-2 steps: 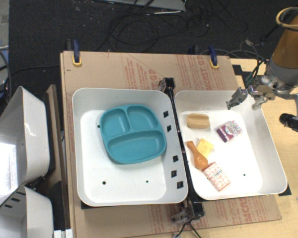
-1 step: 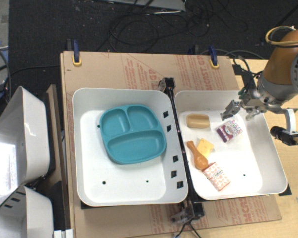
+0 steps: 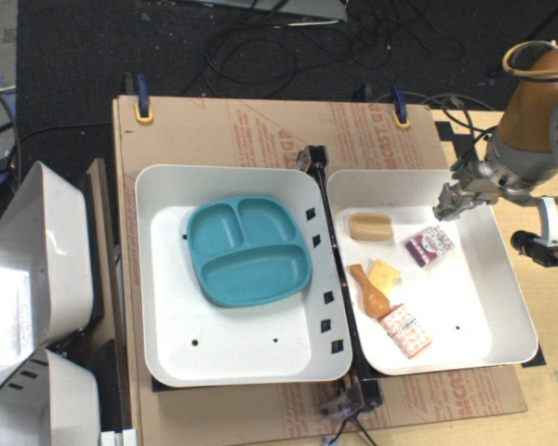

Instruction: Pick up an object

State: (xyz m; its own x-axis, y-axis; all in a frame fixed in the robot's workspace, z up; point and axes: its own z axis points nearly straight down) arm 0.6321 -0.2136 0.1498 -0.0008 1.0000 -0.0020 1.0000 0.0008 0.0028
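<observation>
The approach is in hand: the gripper [image 3: 449, 203] (finger state impossible to tell) hovers at the right bin's [image 3: 511, 342] one o'clock, needing a descent toward the purple packet [image 3: 430, 246] at its seven o'clock.

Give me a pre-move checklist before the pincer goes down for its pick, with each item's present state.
1. Pincer sits over the right bin, above its upper right part: ok.
2. Pincer carries nothing: cannot tell, its tip is too small to read.
3. Nearest target, the purple packet, lies apart from its neighbours: ok.
4. Tan block lies free on the bin floor: ok.
5. Yellow piece and orange spoon separate: not ok, they touch or overlap.
6. Red-and-white packet clear of the spoon: cannot tell, they lie very close.
</observation>
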